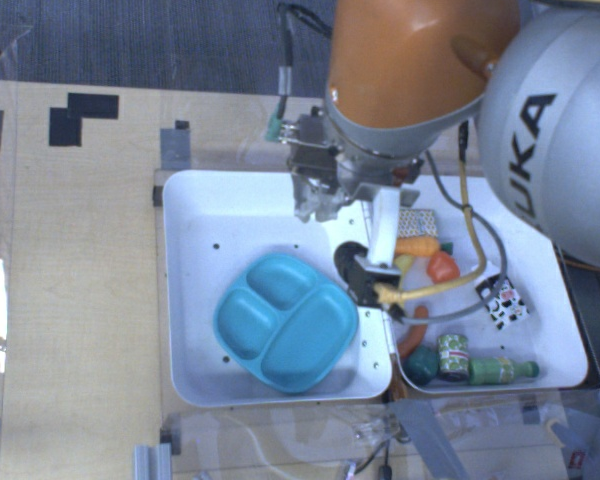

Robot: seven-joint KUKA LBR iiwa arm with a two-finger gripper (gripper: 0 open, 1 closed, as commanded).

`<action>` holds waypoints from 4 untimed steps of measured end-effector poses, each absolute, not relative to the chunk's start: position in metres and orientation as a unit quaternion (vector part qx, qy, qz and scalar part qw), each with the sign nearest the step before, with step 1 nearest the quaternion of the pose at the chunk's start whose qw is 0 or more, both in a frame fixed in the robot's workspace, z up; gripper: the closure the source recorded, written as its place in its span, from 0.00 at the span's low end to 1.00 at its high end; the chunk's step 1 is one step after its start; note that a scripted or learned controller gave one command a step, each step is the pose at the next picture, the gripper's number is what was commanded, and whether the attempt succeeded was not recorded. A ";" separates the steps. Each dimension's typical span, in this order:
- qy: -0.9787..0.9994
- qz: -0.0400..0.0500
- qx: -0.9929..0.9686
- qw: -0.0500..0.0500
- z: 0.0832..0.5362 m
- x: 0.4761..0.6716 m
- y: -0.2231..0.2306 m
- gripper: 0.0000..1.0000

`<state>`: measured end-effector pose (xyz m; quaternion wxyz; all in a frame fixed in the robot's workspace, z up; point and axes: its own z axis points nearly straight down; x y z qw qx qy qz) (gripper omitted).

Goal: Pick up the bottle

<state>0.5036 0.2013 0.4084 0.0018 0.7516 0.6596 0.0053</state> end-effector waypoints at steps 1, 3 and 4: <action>0.660 0.005 0.751 0.002 0.408 0.504 0.201 0.00; 0.620 0.000 0.785 0.000 0.135 0.494 0.185 0.00; 0.616 0.008 0.788 0.002 0.093 0.492 0.199 0.00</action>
